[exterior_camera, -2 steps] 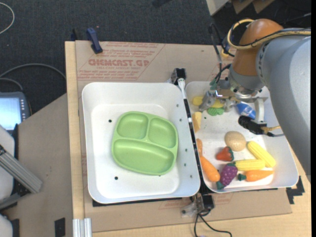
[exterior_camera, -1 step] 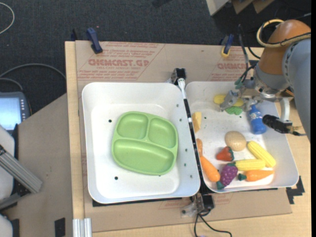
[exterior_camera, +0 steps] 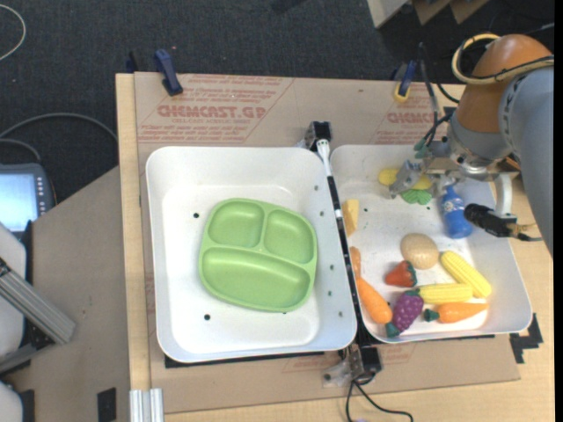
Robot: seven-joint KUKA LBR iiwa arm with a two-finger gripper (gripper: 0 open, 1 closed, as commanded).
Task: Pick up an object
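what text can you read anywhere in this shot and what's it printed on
"CHEMCAST G P" in red print on the brown protective paper of the board under the bins, left side; the last letters are unclear.
A second red print of the same kind on the board's right side, partly hidden and too blurred to read.
Smaller red lines above and below the left print: too small to read.

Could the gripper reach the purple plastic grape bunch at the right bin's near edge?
Probably yes: the purple plastic grape bunch lies uncovered from above, though an orange carrot and yellow corn crowd it. The gripper hovers farther back.
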